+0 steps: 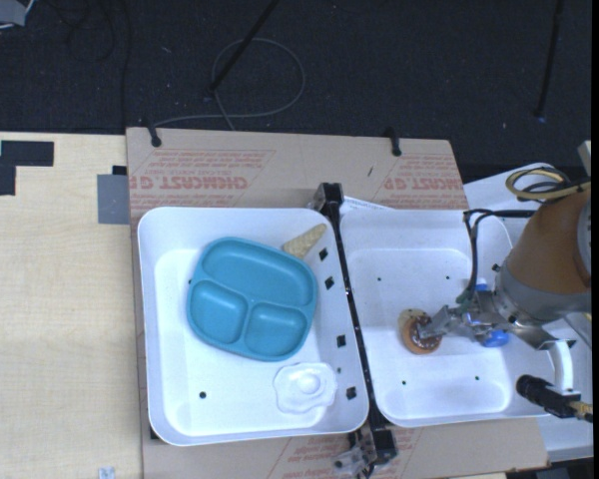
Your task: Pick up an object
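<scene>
A small round brown object [415, 331] lies in the right white bin [409, 267], left of its middle. My gripper [435, 325] reaches in from the right and sits low, right against the brown object's right side. The grey arm and wrist [544, 267] rise behind it over the bin's right edge. The left white bin [170, 387] holds a blue divided plate [252, 297], a tan wedge [304, 240] at its back right, and a flat white fried-egg-shaped piece [304, 385] near its front right.
A black divider strip [344, 297] runs between the two bins. Both bins rest on brown cardboard [280, 173]. Cables [534, 180] loop at the right behind the arm, and a black part [549, 395] sticks out past the right bin's front right corner.
</scene>
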Controlling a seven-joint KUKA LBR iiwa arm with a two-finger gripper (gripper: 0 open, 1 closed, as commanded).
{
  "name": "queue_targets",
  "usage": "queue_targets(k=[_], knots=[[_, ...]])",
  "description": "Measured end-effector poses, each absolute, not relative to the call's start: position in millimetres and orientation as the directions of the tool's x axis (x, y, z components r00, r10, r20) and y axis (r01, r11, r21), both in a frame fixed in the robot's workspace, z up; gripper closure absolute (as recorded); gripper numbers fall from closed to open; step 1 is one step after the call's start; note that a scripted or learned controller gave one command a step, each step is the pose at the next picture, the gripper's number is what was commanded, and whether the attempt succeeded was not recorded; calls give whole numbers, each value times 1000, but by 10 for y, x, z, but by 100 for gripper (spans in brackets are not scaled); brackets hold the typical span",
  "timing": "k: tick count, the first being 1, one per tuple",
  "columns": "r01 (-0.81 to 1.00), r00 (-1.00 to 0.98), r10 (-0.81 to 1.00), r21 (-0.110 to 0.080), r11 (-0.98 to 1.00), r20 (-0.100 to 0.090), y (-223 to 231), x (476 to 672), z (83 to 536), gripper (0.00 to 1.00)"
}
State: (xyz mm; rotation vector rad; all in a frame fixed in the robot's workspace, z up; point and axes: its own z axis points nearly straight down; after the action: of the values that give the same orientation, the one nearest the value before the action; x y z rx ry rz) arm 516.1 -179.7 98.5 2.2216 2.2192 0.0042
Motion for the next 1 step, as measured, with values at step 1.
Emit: queue_targets(k=[1], knots=[[1000, -1, 1000, 6, 1, 11, -1761, 5190, 1126, 100]])
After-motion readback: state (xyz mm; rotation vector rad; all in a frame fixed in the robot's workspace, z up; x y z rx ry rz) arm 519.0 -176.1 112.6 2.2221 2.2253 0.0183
